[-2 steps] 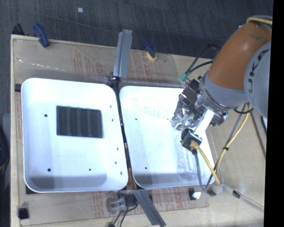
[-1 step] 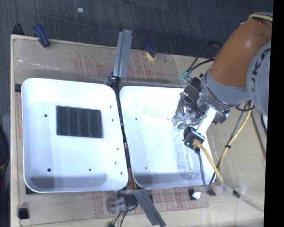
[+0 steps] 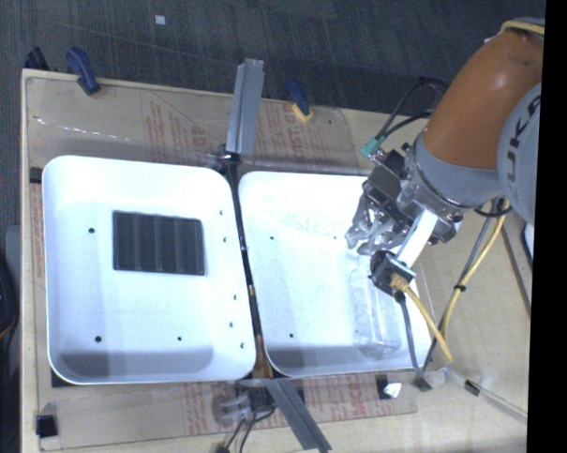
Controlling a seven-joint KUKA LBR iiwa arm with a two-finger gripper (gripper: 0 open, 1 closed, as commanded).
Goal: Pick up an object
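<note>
White plastic makes up the two shallow bins, set side by side on a pale wooden bench (image 3: pixel 116 420) that fills most of the frame. The left bin (image 3: pixel 66 258) holds a dark grey ribbed rectangular pad (image 3: pixel 159 243), lying flat in its upper middle part, well away from the walls. A grey metal bar (image 3: pixel 244 106) stands at the top of the seam between the bins, and another grey bar (image 3: pixel 298 421) lies slantwise below the seam at the bottom centre. Blue clamps (image 3: pixel 82 71) grip the bench's upper edge at the upper left and upper centre.

The right bin (image 3: pixel 291 268) holds a clear plastic object (image 3: pixel 375 314), hard to make out against the white floor; it lies along the bin's right side, running down toward the lower right corner. Its exact shape cannot be told.

The arm comes in from the upper right of the frame, its orange band (image 3: pixel 482 84) broad above the grey wrist. The gripper (image 3: pixel 369 236) hangs over the right part of the right bin, just above the upper end of the clear object. Whether it is released or clenched cannot be told from this slant, and nothing can be seen gripped in it. A yellow cable (image 3: pixel 427 326) trails from the wrist down past the bin's right wall.
</note>
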